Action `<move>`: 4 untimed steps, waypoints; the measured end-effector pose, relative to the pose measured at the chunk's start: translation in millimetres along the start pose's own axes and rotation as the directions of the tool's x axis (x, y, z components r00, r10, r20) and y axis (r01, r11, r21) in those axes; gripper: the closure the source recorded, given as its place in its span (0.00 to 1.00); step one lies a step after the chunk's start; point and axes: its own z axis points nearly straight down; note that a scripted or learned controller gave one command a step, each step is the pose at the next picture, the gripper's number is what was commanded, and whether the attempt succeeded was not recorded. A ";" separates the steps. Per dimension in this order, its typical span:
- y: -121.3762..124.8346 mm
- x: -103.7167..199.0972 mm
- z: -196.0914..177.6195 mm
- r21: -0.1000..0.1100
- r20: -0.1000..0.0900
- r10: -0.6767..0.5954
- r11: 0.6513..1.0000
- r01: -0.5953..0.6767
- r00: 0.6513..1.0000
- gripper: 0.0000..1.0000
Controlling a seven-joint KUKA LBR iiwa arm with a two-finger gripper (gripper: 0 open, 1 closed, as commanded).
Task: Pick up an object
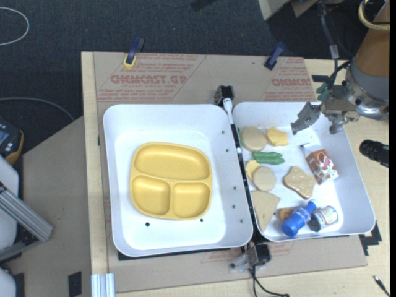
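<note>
Objects for picking lie scattered in the right bin (359, 193): round tan cookies (253, 138), a green bean pod (268, 158), a toast-shaped slice (299, 182), a glossy snack packet (321, 165) and a blue bottle (297, 221) near its front edge. The gripper (318, 119) hovers over that bin's far edge, dark fingers spread, pinching nothing. In the left bin (117, 166) sits a smooth yellow three-compartment tray (171, 179).

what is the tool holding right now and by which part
Nothing is held. The tool hangs open above the far side of the right bin, with nothing between its fingers.
</note>
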 end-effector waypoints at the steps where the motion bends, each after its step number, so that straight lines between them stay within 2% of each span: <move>1: 1.9 0.1 -6.4 -0.012 0.002 -0.002 1.000 0.002 1.000 0.00; 3: -1.5 -7.0 83.0 -0.008 0.001 -0.002 1.000 0.002 1.000 0.00; 4: -4.1 -14.6 143.0 -0.006 0.000 -0.001 1.000 0.001 1.000 0.00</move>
